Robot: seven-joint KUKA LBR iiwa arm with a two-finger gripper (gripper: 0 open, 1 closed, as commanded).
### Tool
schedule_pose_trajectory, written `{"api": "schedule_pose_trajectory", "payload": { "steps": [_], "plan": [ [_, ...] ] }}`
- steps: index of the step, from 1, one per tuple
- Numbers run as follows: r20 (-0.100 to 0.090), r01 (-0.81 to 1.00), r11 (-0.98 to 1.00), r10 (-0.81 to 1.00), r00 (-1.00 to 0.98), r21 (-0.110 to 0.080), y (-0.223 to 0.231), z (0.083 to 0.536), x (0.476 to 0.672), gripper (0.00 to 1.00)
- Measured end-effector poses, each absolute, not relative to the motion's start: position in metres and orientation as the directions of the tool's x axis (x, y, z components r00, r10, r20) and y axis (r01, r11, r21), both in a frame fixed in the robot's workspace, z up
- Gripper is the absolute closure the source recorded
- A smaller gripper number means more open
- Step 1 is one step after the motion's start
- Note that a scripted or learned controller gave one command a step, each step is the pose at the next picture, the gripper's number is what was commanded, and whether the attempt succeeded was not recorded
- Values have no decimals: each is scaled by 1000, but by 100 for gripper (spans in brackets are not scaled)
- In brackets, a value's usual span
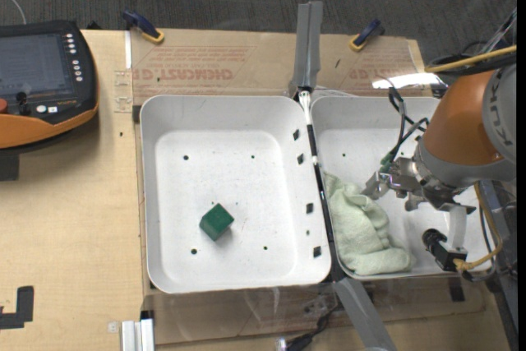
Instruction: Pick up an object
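Cloth handling comes first: the crumpled pale green cloth [362, 230] lies in the near left part of the right-hand white bin [362, 115], against the divider. It looks light, soft and compliant; a raised fold near its upper edge is the likeliest place to pinch. The jaws [396, 183] of the grey arm with the orange band [460, 127] hang just beside that upper right edge, slightly above it. Whether the jaws are spread or closed cannot be told, and nothing is visibly gripped. Farther left, a small green cube [217, 221], apparently rigid, sits in the left-hand white bin [164, 119]. Both bins rest on the cardboard-covered worktop [66, 226].
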State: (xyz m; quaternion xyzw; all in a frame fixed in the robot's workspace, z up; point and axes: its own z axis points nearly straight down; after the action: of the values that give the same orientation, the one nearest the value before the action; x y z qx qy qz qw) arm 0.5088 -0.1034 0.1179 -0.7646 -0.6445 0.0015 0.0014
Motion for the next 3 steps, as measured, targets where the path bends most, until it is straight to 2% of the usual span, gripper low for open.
{"api": "schedule_pose_trajectory", "payload": {
  "steps": [1, 3],
  "plan": [
    [-1, 996, -84, 996, 84, -2, -8, 191, 477, 0],
    [-1, 996, -85, 996, 85, -2, -8, 191, 477, 0]
  ]
}}
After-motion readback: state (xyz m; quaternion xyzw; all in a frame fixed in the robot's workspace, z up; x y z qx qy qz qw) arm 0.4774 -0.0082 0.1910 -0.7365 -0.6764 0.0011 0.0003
